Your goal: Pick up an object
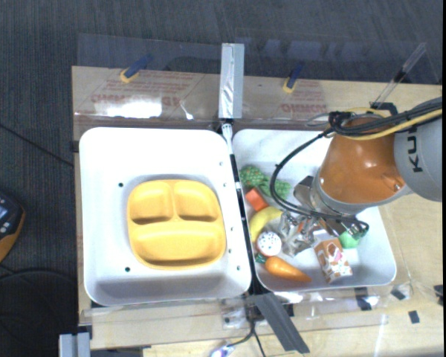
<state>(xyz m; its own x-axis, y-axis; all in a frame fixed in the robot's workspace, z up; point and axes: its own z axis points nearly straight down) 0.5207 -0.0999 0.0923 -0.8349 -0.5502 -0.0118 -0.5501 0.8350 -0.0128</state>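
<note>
Nearest lies an orange carrot [286,269] in the right bin [383,270], beside a small carton [332,259]. Above them the gripper [301,233] hangs low; perhaps open, I cannot tell.

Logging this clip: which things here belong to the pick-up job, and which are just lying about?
Job:
hand, low in the right bin
carrot
banana
white ball
small box
green pieces

Lying about:
yellow tray in the left bin
black cable
black device on the floor
</note>
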